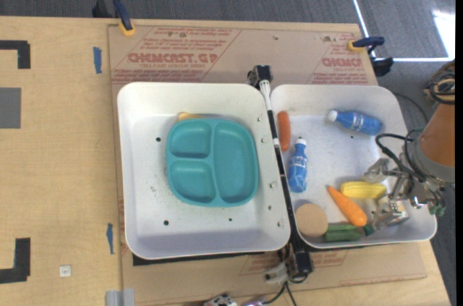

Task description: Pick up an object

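The metal two-finger gripper (393,202) sits low in the right white plastic bin (340,96), beside a small yellow banana-shaped toy (362,189) near the bin's right front corner. Its finger spacing is lost in clutter, so I cannot tell its state. The toy looks light, stiff and smooth, probably best pinched across its thick middle.

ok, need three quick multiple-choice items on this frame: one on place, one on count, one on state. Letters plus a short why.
1. Where is the teal divided plate?
A. left bin
B. right bin
C. on the cardboard outside the bins

2. How many blue bottles lie in the right bin?
A. one
B. two
C. four

3. How do the blue bottles sit?
A. standing upright
B. lying on their sides
C. stacked on the plate

Key:
1 A: the plate sits on the left bin floor.
2 B: one bottle near the far wall, one bottle by the divider.
3 B: both show their full length along the bin floor.
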Motion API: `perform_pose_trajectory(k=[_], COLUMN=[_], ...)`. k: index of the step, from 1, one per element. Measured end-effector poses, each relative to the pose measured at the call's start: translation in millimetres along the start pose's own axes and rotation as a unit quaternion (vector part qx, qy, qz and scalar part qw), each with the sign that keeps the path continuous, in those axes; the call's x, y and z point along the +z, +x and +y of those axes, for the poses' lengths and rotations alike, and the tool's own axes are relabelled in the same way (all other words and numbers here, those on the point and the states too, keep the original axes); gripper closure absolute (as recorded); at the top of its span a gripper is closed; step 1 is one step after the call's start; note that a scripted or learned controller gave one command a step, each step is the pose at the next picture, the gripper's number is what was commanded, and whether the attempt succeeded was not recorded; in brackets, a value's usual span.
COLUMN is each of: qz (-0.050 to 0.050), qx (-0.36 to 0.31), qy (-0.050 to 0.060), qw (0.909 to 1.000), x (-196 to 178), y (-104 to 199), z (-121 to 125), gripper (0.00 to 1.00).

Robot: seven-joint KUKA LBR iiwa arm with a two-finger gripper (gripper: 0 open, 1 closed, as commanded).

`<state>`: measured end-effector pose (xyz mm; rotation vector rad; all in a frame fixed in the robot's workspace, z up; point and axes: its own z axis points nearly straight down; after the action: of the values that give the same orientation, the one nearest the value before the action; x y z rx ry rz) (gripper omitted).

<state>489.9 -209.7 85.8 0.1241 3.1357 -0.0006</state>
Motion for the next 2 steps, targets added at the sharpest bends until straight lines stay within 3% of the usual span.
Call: perform_pose_trajectory(k=[1,2], qz=[-0.002,-0.003], qx=[-0.072,-0.249], qy=[-0.001,0.000], qw=[0.9974,0.9685], x=[-0.8,-46.9], y=[14.4,-92.4], z=[76.5,53.4], gripper=[0.00,0.00])
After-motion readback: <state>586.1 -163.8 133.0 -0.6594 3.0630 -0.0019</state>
